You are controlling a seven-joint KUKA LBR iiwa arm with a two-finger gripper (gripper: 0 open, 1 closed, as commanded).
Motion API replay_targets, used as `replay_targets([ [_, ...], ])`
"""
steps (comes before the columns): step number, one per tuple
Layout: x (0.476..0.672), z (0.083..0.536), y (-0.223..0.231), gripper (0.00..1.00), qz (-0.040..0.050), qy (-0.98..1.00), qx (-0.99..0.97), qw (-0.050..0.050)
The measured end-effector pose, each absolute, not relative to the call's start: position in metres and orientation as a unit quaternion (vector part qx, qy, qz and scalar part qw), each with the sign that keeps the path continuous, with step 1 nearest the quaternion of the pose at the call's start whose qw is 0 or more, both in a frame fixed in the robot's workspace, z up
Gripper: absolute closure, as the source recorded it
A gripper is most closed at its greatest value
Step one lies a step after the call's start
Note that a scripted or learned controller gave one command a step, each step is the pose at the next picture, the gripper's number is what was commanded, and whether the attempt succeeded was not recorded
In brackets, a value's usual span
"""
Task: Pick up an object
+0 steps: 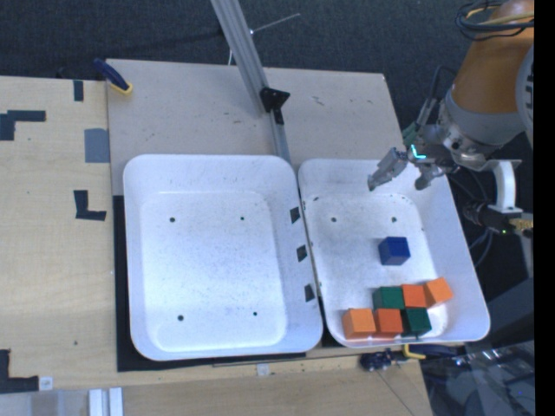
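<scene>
Blue cube (394, 250) alone mid right bin (460, 232), well apart from orange and green blocks (397, 310) at near edge: easiest target, so bring gripper (404, 172), fingers spread and empty above bin's far end, straight over and descend square to faces.

No legible text, labels, brands or numbers on any surface.
</scene>
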State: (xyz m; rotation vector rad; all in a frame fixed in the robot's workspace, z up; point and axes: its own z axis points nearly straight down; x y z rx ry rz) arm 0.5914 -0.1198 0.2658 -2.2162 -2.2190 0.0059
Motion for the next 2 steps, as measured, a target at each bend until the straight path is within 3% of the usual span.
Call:
replay_targets([
  [1, 0.592, 0.269, -0.12, 0.0, 0.0006, -0.708, -0.706, 0.001],
  [2, 0.593, 0.205, -0.124, 0.0, 0.0029, -0.707, -0.707, 0.003],
])
